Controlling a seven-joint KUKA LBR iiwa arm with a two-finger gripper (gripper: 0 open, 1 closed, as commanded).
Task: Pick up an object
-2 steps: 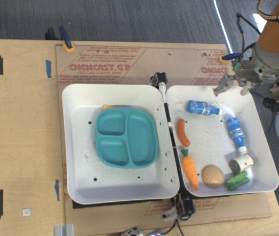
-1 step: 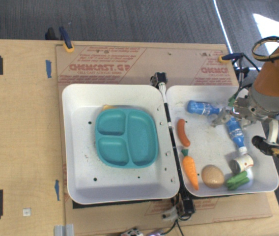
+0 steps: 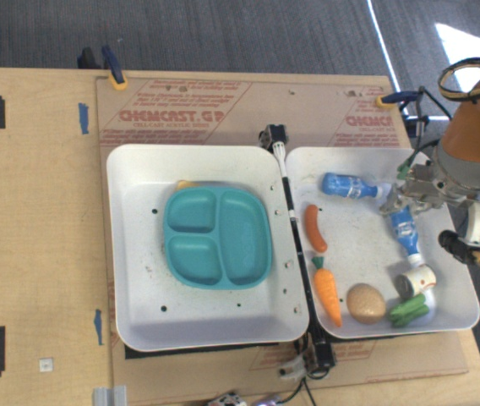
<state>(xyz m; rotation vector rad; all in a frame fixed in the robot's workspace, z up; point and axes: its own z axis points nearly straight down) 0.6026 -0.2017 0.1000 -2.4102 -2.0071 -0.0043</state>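
Your gripper (image 3: 403, 200) hovers at the right bin's (image 3: 367, 161) three o'clock edge, above a blue tube (image 3: 405, 232); whether it's open, you cannot tell.

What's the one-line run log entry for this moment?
arm: over right bin | claw: above blue bottles, grip unclear | left bin: teal tray | pick: not confirmed

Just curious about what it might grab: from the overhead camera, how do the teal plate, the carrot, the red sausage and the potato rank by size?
Largest to smallest as they look:
1. teal plate, by far
2. carrot
3. red sausage and potato: the sausage is longer, the potato rounder, too close to rank.
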